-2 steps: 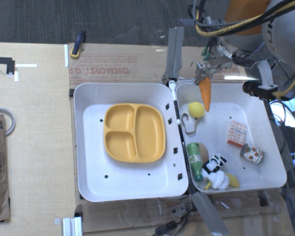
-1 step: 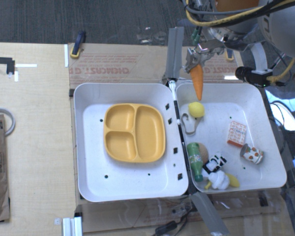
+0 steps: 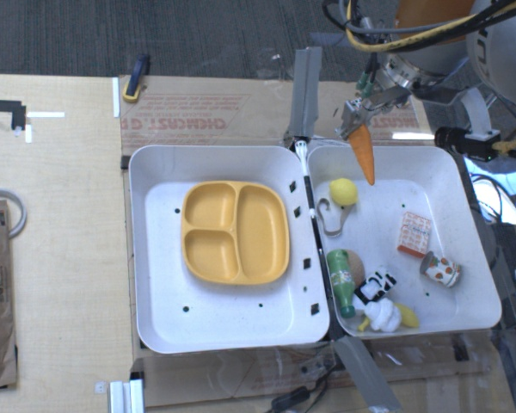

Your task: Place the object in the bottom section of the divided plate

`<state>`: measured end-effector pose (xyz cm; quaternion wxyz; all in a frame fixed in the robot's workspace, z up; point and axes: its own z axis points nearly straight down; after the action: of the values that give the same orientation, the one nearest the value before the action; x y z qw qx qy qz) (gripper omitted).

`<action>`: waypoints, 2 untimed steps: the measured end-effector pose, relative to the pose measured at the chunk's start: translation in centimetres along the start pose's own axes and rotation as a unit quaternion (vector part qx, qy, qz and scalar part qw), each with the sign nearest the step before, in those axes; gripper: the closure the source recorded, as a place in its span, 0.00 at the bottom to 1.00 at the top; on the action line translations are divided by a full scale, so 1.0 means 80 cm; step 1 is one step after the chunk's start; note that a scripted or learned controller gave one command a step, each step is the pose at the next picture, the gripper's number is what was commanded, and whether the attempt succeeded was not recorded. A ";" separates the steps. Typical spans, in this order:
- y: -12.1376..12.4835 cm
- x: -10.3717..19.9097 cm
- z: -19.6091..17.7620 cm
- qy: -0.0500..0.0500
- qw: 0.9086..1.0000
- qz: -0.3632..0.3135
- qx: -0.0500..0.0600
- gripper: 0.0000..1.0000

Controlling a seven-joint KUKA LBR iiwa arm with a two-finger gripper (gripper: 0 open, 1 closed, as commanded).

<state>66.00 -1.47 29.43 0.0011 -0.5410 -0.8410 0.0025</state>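
The carrot (image 3: 363, 155) hangs point down over the back edge of the right bin (image 3: 464, 231), its top pinched in the gripper (image 3: 358, 120), whose fingers are closed on it, so it is lifted clear of the other things below. That puts the pick behind us, as far as I can judge; the carry and the drop are left. The plate (image 3: 236, 231) sits in the left bin (image 3: 155, 256), well apart from the carrot, with all three yellow sections bare. Which section counts as the bottom one is a judgement: likely the small one nearest the camera, at the lower left of the plate. In the right bin lie a lemon (image 3: 344, 192), a metal clip (image 3: 328, 218), a green bottle (image 3: 340, 282), a small red box (image 3: 415, 233), a can (image 3: 439, 270) and a plush toy (image 3: 380, 304), none of them touching the carrot
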 end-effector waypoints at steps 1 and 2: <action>-0.025 -0.010 -0.097 -0.001 0.999 -0.050 -0.001 1.00; -0.023 -0.011 -0.104 -0.001 0.999 -0.050 0.001 1.00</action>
<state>64.76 -3.03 37.78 0.0009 -0.4987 -0.8668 0.0036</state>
